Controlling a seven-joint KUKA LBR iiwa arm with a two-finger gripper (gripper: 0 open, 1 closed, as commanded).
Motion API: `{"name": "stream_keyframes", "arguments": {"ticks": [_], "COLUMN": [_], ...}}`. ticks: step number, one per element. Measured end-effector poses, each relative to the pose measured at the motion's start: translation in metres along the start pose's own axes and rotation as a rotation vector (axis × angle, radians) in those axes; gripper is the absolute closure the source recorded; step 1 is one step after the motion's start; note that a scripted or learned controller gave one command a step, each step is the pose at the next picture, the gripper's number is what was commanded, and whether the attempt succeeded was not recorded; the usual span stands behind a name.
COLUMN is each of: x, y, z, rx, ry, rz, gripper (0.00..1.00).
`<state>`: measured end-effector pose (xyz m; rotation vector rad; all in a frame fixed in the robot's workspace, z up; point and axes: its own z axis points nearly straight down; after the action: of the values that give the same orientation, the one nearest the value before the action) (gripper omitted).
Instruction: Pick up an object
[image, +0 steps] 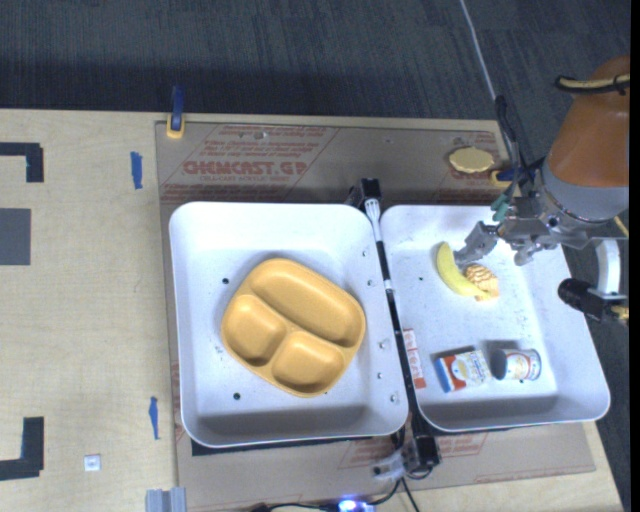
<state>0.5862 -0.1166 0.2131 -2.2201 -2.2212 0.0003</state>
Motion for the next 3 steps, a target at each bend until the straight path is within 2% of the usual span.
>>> {"name": "stream_keyframes", "arguments": {"ticks": [1,2,3], "x": [-0.043,-0.011,0.02], "y": [-0.053,-0.106,-0.105], "z": [0.127,0.127,0.127], "rx": [-0.003,-0.003,-0.006], "ry": [-0.002,0.0,-0.001], "rz": [0.001,0.001,0.0], "gripper": [0.0,0.0,0.0]}}
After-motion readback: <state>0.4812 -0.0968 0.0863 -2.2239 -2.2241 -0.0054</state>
